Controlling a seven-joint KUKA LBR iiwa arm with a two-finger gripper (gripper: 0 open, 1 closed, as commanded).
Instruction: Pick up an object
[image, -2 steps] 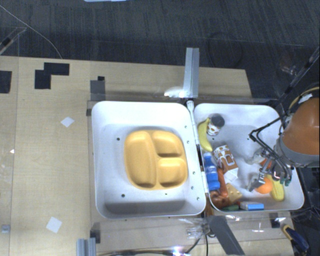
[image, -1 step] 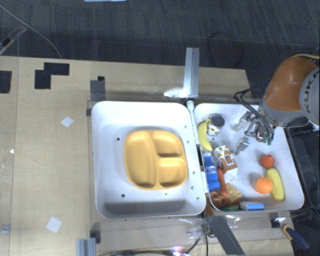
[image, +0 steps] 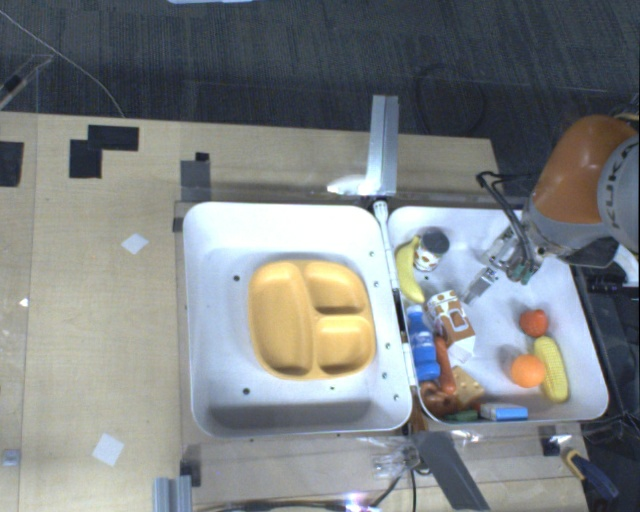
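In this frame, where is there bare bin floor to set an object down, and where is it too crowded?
Left bin: bare floor rings the yellow divided tray, widest along its left and front. Right bin: a bare patch in the middle, between the gripper, the small box and the orange ball. Crowded: the right bin's left wall and front corner, around the banana and blue bottle.

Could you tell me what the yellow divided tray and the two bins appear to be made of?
The yellow divided tray looks like moulded plastic, matte: rounded compartment edges, even colour, soft sheen only. The left bin and the right bin look like smooth white plastic or coated metal, with rounded corners and a faint gloss; the view cannot settle which.
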